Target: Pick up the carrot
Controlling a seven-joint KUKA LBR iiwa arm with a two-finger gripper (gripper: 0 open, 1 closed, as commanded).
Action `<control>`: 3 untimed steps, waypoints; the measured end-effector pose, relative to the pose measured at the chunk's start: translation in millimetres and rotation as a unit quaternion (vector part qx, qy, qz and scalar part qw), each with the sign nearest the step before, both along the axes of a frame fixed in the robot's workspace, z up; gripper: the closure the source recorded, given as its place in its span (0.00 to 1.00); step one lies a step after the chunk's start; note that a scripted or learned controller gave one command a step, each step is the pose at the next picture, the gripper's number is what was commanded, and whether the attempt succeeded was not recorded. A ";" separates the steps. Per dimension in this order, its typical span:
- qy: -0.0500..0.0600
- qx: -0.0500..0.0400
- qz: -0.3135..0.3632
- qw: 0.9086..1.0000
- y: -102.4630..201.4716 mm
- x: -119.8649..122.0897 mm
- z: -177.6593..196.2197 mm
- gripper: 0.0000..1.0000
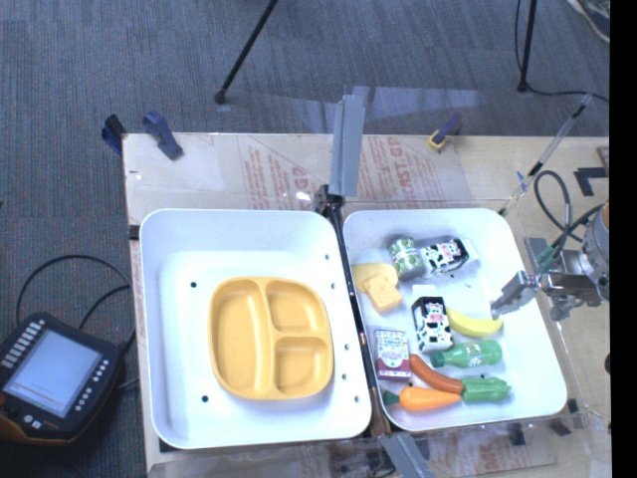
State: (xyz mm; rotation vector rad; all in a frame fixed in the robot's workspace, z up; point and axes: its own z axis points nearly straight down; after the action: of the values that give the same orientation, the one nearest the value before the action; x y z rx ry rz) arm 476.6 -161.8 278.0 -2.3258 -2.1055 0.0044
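The carrot [430, 399], orange with a green top pointing left, lies near the front edge of the right bin [537, 381]. A red-orange sausage [436, 374] touches it from behind, and a green vegetable [486, 390] lies at its right end. My gripper [526, 305] hangs over the right side of this bin, behind and to the right of the carrot and well apart from it. It is open, with nothing between its fingers. One finger [508, 295] points down toward the banana [475, 323].
The right bin also holds a green bottle [468, 355], two cow-print cartons [431, 323] [445, 255], a green can [404, 256], cheese [381, 287] and a red packet [390, 353]. A yellow divided plate [271, 339] sits in the left bin [169, 267].
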 end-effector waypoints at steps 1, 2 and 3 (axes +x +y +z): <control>0.001 0.001 0.050 0.999 64.7 -0.1 -100.9 0.00; 0.001 0.000 0.144 0.990 180.9 -2.3 -92.8 0.00; 0.001 0.002 0.314 0.949 204.0 -2.1 -92.5 0.00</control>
State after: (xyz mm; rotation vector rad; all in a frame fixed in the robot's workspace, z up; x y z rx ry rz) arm 474.5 42.2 185.4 -1.5448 -2.7272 0.0061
